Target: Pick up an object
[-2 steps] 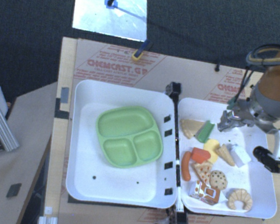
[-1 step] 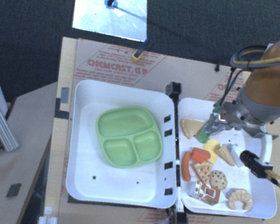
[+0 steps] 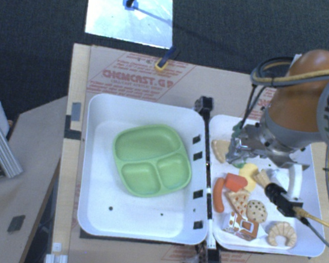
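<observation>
While the near rim of the right bin is crowded with a croissant, a cookie and a cracker packet, the left bin holds a green divided plate with bare floor all round it. Farther in, a sausage, a red piece and a yellow piece lie just beside the claw, which hangs low over the right bin's far left part; whether it is apart or together, I cannot tell. The arm reaches in from the far right.

The arm runs off the right edge and covers much of the right bin's far half; the gripper's fingertips are too small to tell apart, and the yellow piece is partly covered
</observation>
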`<action>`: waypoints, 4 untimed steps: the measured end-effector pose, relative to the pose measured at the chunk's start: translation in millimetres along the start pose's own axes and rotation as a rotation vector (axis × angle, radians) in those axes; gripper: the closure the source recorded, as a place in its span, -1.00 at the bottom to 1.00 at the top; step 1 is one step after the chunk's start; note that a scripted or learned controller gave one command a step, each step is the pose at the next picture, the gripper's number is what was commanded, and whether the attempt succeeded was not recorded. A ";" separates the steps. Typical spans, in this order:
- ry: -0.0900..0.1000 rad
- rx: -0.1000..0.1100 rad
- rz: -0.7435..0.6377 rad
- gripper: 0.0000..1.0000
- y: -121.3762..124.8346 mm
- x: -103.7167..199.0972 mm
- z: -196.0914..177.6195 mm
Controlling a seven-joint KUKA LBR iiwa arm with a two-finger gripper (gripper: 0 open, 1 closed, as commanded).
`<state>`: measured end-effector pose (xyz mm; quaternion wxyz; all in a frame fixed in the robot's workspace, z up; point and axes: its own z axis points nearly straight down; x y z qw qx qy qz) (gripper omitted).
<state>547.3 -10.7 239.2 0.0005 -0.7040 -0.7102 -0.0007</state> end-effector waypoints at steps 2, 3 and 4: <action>0.000 0.002 0.001 1.00 -27.8 79.8 23.6; -0.001 0.001 0.004 1.00 -36.1 81.9 24.9; -0.002 -0.001 0.008 1.00 -27.8 73.4 20.7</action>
